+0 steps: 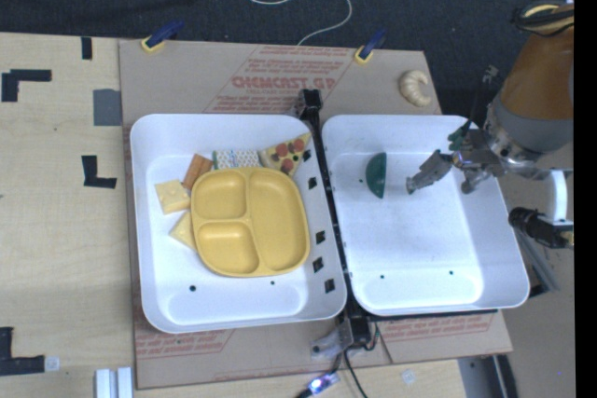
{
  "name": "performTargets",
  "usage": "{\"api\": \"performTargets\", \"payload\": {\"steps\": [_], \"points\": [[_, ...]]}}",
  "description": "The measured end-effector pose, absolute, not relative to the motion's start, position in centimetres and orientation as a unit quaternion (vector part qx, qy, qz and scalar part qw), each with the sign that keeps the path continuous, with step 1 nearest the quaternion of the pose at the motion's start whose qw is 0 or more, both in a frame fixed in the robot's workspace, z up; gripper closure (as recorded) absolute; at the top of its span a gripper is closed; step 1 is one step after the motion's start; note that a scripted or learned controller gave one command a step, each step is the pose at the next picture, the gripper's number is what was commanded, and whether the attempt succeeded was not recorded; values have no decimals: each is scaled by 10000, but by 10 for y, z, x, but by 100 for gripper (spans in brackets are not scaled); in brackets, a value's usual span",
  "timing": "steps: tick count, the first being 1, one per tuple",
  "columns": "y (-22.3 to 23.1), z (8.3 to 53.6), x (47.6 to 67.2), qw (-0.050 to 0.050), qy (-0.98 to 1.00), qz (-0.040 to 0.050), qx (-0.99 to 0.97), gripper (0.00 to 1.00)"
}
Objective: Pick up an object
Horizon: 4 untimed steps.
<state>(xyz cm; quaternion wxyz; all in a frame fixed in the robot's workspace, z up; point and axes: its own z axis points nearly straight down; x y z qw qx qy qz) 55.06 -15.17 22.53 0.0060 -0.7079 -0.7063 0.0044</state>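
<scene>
Here, claw (446, 175) (empty) beside green object (376, 174).

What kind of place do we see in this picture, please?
Probably a robotics lab bench for grasping trials. Two shallow white bins, the left bin and the right bin, sit on cardboard clipped to a wooden bench, with a gripper over the right one.

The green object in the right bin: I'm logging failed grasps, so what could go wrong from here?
The green object is small and low, so a grasp may slip off. It sits near the divider, so it could get pushed against the right bin wall. The gripper is beside it, not over it.
</scene>
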Motion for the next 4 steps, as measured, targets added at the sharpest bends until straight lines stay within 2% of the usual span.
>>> {"api": "performTargets", "payload": {"steps": [1,2,3,4], "points": [[-151,232,553,8,-7075,6,-7068,0],[-152,188,550,20,-7074,20,-7068,0],[-157,125,550,30,-7074,24,-7069,0],[-156,82,549,5,-7078,10,-7064,0]]}}
